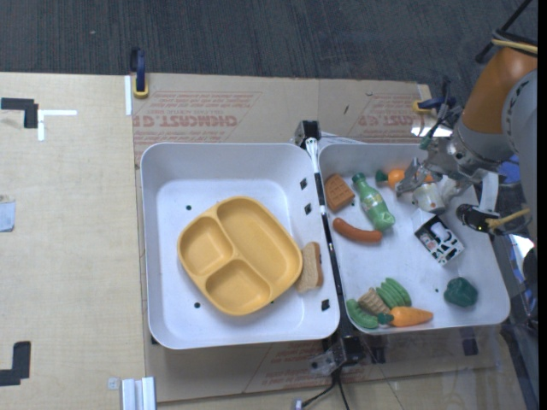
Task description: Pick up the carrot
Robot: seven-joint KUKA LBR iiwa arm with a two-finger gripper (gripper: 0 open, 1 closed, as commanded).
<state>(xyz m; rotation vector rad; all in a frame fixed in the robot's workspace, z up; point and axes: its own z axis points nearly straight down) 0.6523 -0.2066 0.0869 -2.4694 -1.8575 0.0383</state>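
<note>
Tool: grip state you cannot tell, hanging over the far end of the right bin beside a small orange piece, while your carrot lies well apart at the near rim, just beside green pea pods, likely awaiting a reach.

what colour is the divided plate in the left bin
Yellow-orange; the divided plate shows plainly in the camera view.
</note>
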